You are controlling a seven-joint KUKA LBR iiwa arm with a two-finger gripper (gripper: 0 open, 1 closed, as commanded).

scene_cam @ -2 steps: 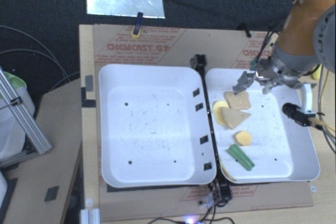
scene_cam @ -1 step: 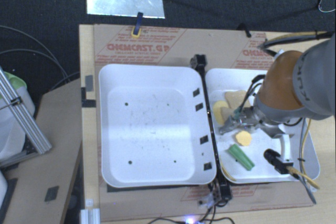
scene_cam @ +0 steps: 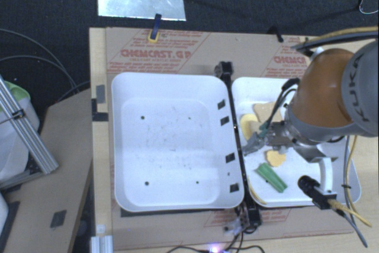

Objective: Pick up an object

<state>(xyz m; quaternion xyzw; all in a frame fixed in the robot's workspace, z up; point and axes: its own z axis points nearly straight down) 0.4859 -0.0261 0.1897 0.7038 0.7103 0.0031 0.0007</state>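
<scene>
objects for picking lie in the right bin (scene_cam: 254, 195): a green block (scene_cam: 272, 178) toward the near edge, a small yellow piece (scene_cam: 275, 157) just beyond it, a rounded yellow piece (scene_cam: 249, 125) by the divider and a tan piece (scene_cam: 262, 109) farther back. they sit bunched at the bin's left side, likely so the arm (scene_cam: 331, 92), reaching in from the right, can come down over them. the claw (scene_cam: 256, 144) hangs low among the yellow pieces; whether it is apart or together i cannot tell. the left bin (scene_cam: 172, 139) sits beside it.
</scene>
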